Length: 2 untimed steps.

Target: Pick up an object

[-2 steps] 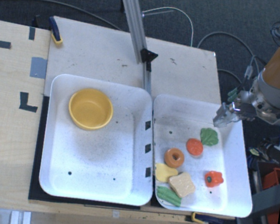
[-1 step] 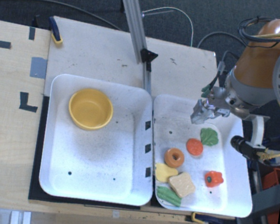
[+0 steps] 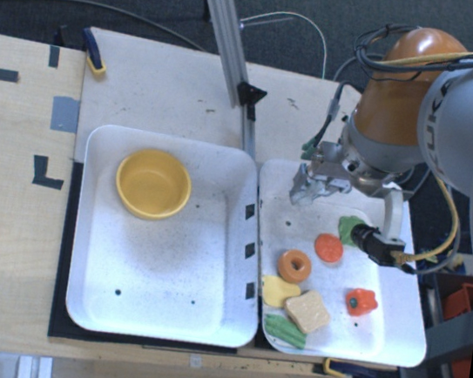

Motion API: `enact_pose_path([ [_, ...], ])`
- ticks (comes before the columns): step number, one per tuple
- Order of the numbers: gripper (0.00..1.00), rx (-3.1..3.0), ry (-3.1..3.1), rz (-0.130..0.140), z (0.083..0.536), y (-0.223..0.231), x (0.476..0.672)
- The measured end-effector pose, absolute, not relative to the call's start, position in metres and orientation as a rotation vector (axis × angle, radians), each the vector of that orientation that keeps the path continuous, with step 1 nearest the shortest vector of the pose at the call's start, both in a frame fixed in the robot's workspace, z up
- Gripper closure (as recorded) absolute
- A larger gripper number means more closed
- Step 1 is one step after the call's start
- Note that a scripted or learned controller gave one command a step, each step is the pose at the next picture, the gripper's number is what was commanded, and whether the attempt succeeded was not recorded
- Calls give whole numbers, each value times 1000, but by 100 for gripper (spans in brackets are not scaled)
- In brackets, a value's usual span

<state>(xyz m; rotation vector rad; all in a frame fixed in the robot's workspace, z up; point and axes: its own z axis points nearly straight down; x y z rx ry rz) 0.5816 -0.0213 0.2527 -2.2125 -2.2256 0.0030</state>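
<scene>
My gripper (image 3: pixel 305 190) hangs over the far left part of the right bin (image 3: pixel 394 344), above bare white floor. Several toy foods lie nearer the front of that bin: an orange donut (image 3: pixel 295 265), a red-orange disc (image 3: pixel 328 248), a red pepper (image 3: pixel 361 301), a yellow piece (image 3: pixel 277 290), a tan bread slice (image 3: pixel 307 311) and a green pod (image 3: pixel 285 330). A green item (image 3: pixel 350 229) is partly hidden behind the arm's black connector. The donut lies about a hand's width in front of the gripper. Nothing shows hanging under the gripper.
A yellow bowl (image 3: pixel 153 182) stands in the far left of the left bin (image 3: pixel 80 292). A slanted metal pole (image 3: pixel 232 42) crosses the bench behind the bins. The ridge between the bins (image 3: pixel 252 230) runs just left of the gripper.
</scene>
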Motion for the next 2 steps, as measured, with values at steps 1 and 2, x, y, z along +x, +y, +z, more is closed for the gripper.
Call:
enact_pose_path([
  [1, 100, -2212, -2229, 0, 256, 31, 594],
  [2, 100, -2215, -2227, 2, 244, 71, 612],
])
